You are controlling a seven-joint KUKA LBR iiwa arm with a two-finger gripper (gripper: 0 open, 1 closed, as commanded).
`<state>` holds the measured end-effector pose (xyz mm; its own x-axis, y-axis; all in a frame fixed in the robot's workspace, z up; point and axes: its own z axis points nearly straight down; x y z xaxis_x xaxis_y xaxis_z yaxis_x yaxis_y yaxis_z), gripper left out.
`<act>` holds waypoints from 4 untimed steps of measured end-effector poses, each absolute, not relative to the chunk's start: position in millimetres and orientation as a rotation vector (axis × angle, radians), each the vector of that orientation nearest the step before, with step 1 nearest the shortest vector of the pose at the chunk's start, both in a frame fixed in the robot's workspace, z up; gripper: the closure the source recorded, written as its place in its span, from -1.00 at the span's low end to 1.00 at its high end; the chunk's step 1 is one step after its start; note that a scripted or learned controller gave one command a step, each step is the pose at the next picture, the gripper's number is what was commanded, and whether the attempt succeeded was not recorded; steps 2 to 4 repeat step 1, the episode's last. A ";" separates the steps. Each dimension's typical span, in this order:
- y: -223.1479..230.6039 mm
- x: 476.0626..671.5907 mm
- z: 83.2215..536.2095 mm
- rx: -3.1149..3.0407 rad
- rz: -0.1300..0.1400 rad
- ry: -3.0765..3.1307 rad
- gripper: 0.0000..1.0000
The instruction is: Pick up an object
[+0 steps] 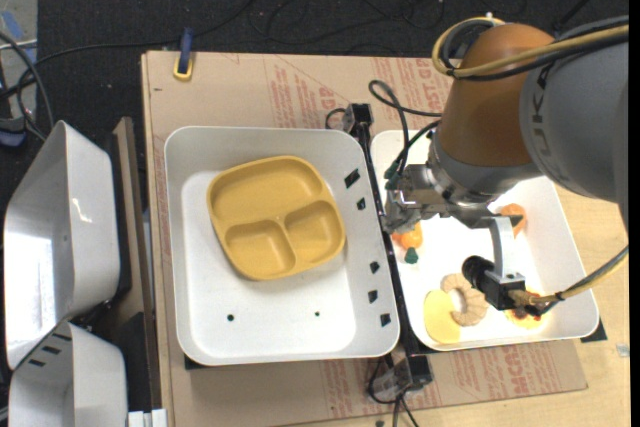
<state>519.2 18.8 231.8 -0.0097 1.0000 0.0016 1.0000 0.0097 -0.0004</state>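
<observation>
A grey robot arm (560, 115) with an orange band reaches from three o'clock over the right white bin (570, 245). Its gripper (400, 205) sits at the bin's nine o'clock edge; finger state cannot be told. A small orange object (407, 238) lies just below. A yellow divided plastic plate (275, 215) rests in the left white bin (200, 315).

Readable text: very little.
Red printed lettering across the cardboard sheet (300, 80) under the bins, seen turned and upside down, too broken up to spell out with certainty; more of the same red print along the sheet's bottom edge near the right, also unreadable. Dark letters "UK" visible on the grey arm link (585, 125) at right, rest of the word cut off.
</observation>
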 end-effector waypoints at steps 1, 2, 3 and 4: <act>76.2 515.1 221.5 -2.210 0.002 -2.229 1.00; 76.2 515.1 221.5 -2.210 0.002 -2.229 1.00; 76.2 515.1 221.5 -2.210 0.002 -2.229 1.00; 76.2 515.1 221.5 -2.210 0.002 -2.229 1.00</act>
